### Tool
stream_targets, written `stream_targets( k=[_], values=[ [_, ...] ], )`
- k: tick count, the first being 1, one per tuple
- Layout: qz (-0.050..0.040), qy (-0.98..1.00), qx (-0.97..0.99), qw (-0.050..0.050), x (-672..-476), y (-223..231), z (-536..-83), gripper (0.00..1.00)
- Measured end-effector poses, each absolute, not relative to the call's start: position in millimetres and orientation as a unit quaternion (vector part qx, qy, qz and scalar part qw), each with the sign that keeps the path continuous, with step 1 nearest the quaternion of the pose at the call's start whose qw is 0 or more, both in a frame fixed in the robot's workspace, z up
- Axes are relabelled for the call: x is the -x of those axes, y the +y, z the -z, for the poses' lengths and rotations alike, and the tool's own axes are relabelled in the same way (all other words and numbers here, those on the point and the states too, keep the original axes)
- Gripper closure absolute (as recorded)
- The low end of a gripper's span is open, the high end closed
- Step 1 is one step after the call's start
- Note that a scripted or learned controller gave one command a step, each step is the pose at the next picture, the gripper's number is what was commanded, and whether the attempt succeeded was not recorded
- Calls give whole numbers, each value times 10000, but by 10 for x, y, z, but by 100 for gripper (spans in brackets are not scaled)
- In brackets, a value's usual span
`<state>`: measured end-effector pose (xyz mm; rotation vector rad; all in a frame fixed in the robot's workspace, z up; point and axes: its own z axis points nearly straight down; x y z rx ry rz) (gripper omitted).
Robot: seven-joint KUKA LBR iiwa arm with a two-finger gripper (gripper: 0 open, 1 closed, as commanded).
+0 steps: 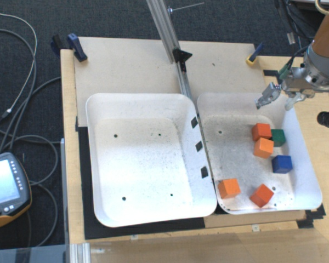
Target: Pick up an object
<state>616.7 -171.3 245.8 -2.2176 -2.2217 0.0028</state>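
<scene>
Six blocks [262,131] waiting in right bin [304,163]; claw [278,99] open, empty, above far rim. Approach step; next, descend onto one.

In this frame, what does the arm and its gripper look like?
The arm is grey with a tan-orange band above the wrist. Its gripper is light grey metal with two pale fingers, a green part near the wrist, and dark cables above it.

Yellow clamp [254,55] near the jaws, up-left. Metal pole [163,23] well left of the jaws, slanting. Blue clamp [77,46] far left on the board's corner. Pendant [5,190] and cables [22,48] farthest left, off the bench.
</scene>
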Motion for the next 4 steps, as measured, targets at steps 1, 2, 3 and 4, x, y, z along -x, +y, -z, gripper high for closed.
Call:
stream_targets(
  k=[1,2,3,4],
  values=[
    [27,-7083,7059,-43,-6482,-1658,-3018,0],
    [-27,-7067,7075,46,-6132,-1806,-1469,0],
    [15,-7075,7067,32,-6138,-1905,-986,0],
    [16,-7077,7065,18,-6142,-1904,-1109,100]
  ],
)
